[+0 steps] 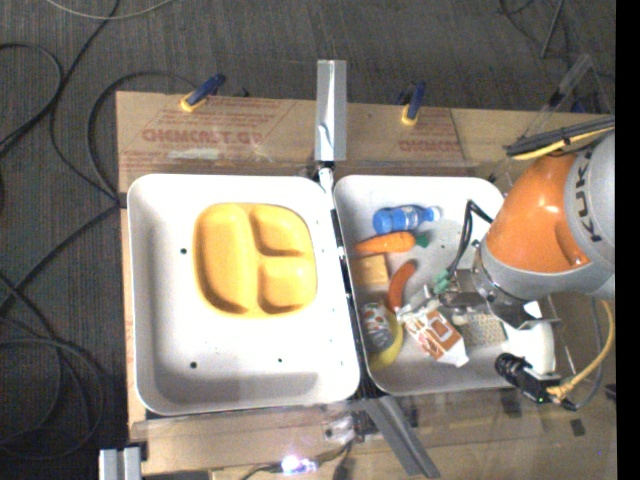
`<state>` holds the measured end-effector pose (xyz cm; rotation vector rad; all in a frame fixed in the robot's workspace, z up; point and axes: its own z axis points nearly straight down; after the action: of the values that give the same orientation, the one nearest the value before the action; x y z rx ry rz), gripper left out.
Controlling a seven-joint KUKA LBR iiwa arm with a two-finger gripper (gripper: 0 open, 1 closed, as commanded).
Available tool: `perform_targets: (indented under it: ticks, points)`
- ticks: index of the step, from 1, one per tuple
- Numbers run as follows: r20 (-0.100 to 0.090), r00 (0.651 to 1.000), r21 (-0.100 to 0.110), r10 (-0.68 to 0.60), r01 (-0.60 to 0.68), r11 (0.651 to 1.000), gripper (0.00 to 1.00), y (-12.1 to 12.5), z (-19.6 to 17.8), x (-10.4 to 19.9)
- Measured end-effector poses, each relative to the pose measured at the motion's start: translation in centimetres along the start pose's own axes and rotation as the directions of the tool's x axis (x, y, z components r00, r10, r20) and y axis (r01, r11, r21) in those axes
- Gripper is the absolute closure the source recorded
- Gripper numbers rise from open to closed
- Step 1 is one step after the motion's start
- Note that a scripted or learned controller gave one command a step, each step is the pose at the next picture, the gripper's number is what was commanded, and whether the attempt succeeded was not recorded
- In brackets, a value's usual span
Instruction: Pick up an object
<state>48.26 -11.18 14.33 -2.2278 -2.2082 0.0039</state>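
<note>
The arm's fingers (452, 303) hang low over the right bin (345, 268), apparently just above a white-and-orange carton (437, 335); whether they are apart or together I cannot tell. A sausage (400, 281) and carrot (385, 243) lie beside them, likely alternative targets.

Bench (150, 133) (cardboard-topped) bears left bin (160, 368), right bin (480, 190), touching side by side.

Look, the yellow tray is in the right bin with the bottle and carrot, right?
Not quite. The camera view shows the yellow tray alone in the left bin. The bottle and carrot are in the right bin, as you said.
</note>
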Motion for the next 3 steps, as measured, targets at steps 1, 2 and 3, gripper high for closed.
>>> perform_targets:
  ticks: [1, 2, 3]
  points:
    - [0.002, 0.993, -0.003, -0.119, 0.119, 0.993, 0.0, 1.4, -4.0, 3.2]
    - [0.021, 0.979, -0.021, -0.204, 0.204, 0.979, 0.0, 0.8, 3.1, 0.1]
    - [0.011, 0.978, -0.015, -0.21, 0.21, 0.978, 1.0, 0.8, 2.4, 0.6]
